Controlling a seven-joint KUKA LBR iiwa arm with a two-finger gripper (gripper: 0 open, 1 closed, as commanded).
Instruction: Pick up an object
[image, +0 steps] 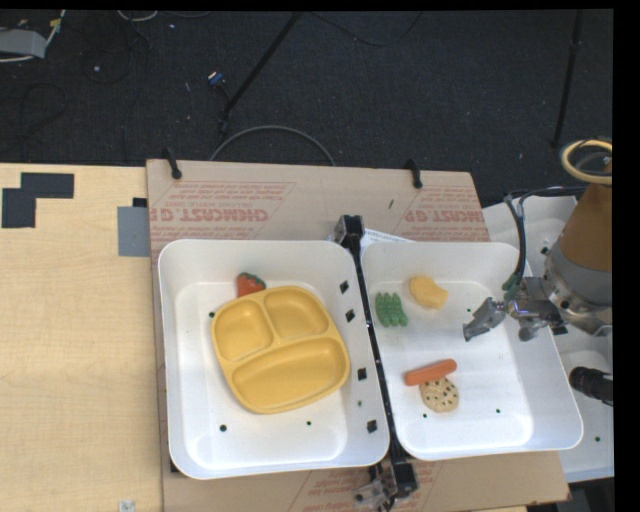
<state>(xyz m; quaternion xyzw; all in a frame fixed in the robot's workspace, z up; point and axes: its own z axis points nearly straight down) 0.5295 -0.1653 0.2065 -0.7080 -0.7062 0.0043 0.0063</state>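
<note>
Fingers (484, 322) are hanging low over the right bin (545, 425) near its right edge, and whether they are spread or closed, I cannot tell; nothing visible between them. Carrot (430, 373), cookie (439, 396), yellow piece (429, 292) and green beans (390, 309) are all lying loose. Pick not yet made.

So the grey arm's two-finger gripper (487, 320) is hanging over the right shallow white bin (545, 425), off to the right of the yellow chunk of toy food (429, 292), the green pea pod toy (390, 309), the orange toy carrot (430, 373) and the round speckled cookie (439, 396). Left white bin (190, 420) is holding a yellow three-compartment plastic tray (280, 346), with a small red and green toy (250, 284) sitting just beside its upper left edge.
</note>
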